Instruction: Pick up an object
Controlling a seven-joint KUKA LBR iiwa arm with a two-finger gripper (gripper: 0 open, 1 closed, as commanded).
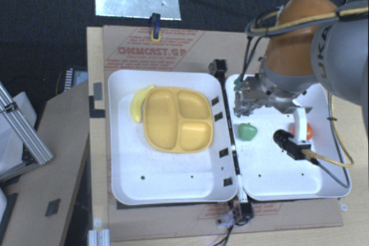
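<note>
The single tool [244, 111] hangs low over the right bin [277, 178], close to the wall that bin shares with the left bin [167, 178]. From this angle it is not possible to tell whether the tool is open or closed, and nothing can be seen gripped in it. One small green object [247, 132] lies on the bin floor just in front of the tool, on the near side and very close to it, though contact cannot be made out. One orange object [308, 131] lies to the right of the tool in the same bin, well apart from the green one and partly hidden by robot hardware. That makes two loose things in the right bin. To the left of the tool, past the shared wall, the left bin also holds two things. One is a yellow plate [176, 120] with three compartments. The other is a yellow banana [137, 104], tucked against the plate's far-left edge. Both bins rest on one sheet of printed cardboard [173, 46] on the desk [63, 141]. The arm [346, 49] rises from the tool toward the right.
</note>
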